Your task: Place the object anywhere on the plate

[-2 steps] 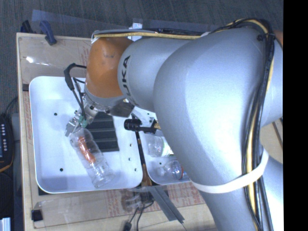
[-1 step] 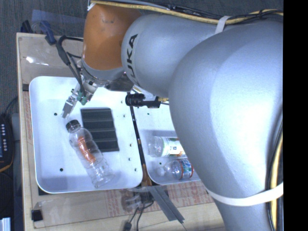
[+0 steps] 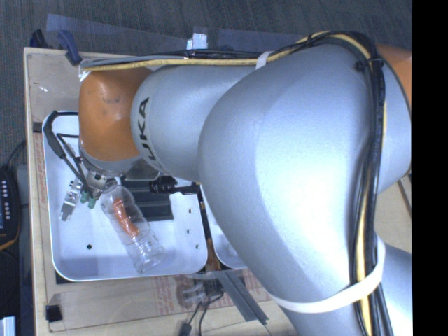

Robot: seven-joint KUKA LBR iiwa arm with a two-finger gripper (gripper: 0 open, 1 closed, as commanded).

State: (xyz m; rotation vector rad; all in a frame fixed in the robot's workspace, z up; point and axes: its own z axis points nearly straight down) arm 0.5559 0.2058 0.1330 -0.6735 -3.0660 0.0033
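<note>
A clear plastic bottle (image 3: 131, 228) with something orange inside lies slantwise in the left white bin (image 3: 84, 266). Its upper end sits close under the wrist and its base points toward the bin's front right corner. My gripper (image 3: 73, 200) hangs low over the bin's left part, just left of the bottle's upper end. Whether it touches the bottle cannot be made out. The big grey arm with its orange band (image 3: 105, 121) covers the back of this bin and nearly all of the right bin.
The left bin's near rim (image 3: 126, 277) and left wall (image 3: 47, 187) are close around the gripper. A sliver of the right bin (image 3: 225, 259) shows under the arm. The wooden bench edge (image 3: 31, 82) runs along the left.
</note>
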